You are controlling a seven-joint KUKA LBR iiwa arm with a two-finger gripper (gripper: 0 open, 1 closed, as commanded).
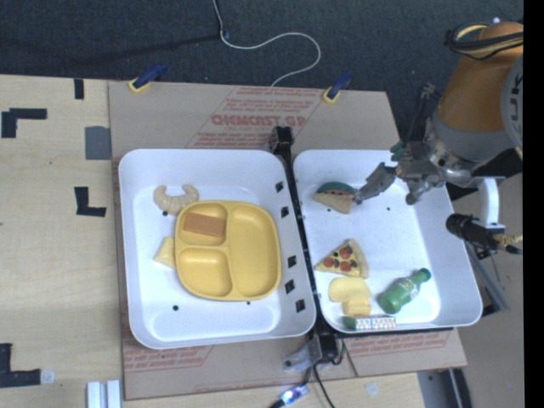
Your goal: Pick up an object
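Note:
My gripper [391, 191] hangs over the back of the right bin [442, 253], open, with nothing between its fingers. Its left finger [371, 184] points down toward a taco-like toy [334, 197] with a green top, just right of it. Nearer the front of that bin lie a pizza slice [344, 259], a pale yellow block [350, 294] and a green bottle [403, 291] on its side.
The left bin [140, 228] holds a yellow divided plate [246, 257] with a brown toast piece [204, 223], a croissant [174, 197] behind it and a yellow wedge [165, 251] at its left. The grey arm [476, 100] stands at the right bin's back right corner.

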